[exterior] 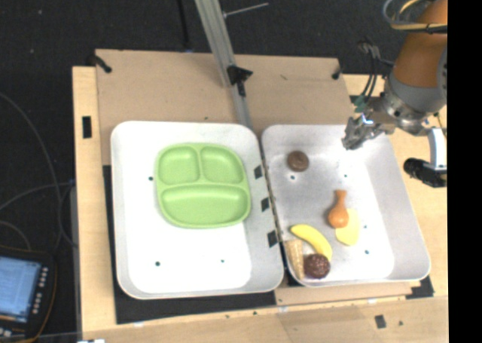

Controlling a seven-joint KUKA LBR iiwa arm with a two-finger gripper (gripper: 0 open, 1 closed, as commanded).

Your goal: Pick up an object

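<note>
Gripper (354, 140) hangs over the far right part of the right bin (376, 183), carried by the grey arm with its orange band; from this angle I cannot tell how it is set, and nothing shows within it.

Going left to right: the left bin (135, 258) is a shallow white tray with rounded corners, and on it lies a pale green divided plate (202, 185), smooth moulded plastic with three compartments. The right bin looks the same but more worn and greyish. In it, toward the far side, sits a small brown ball (297, 160), round and dull. At the near edge lie a tan oblong piece (294, 257), a dark reddish round lump (317, 266) and a yellow banana (312, 240), curved and smooth, all close together. Just to the right are an orange gourd-shaped piece (339, 211) and a pale yellow slice (347, 236).

The brown ball stands apart, so it seems the easiest pick. It is probably light and stiff, yet liable to roll; gripping it across its middle would serve best.
</note>
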